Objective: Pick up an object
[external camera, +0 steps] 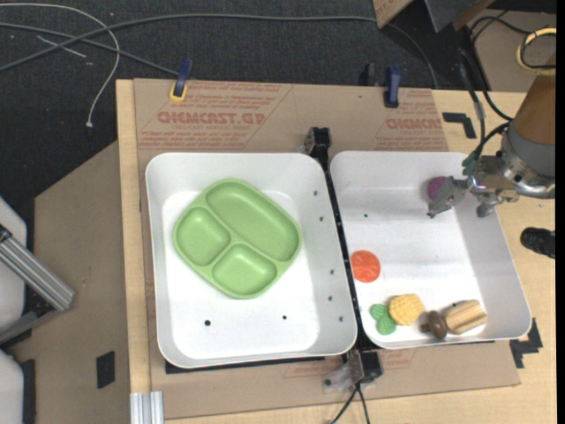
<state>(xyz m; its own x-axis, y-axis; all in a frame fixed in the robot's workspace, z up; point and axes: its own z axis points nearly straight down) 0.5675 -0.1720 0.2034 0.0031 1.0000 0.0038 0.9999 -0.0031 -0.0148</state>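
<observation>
The arm comes in from the right, and its gripper (pixel 461 203) hangs over the far right corner of the right bin (pixel 415 246). Its two grey fingers are apart, with bare white bin floor showing between them, so it holds nothing. Just beside the left finger (pixel 439 203) sits a small purple thing (pixel 437 186), close to the bin's back wall. It may be touching that finger, but I cannot tell. It is too small and blurry for me to say what it is. The other toys are well away from the gripper, down at the near edge of the same bin: an orange round thing (pixel 365 266) by the bin's left wall, then a yellow corn cob (pixel 406 308) with a green bit (pixel 383 318) next to it, and a tan and brown piece (pixel 455 318) beside that. The left bin (pixel 177 184) holds a green tray (pixel 237 238) with three little sections. I think the purple thing is the one it is going for. Here is what could go wrong: the purple thing sits off to the side of the fingers, not between them, so if they close now they may catch only air. The left finger might also bump it and push it against the wall. It looks small and round, so it could roll or slip out.
</observation>
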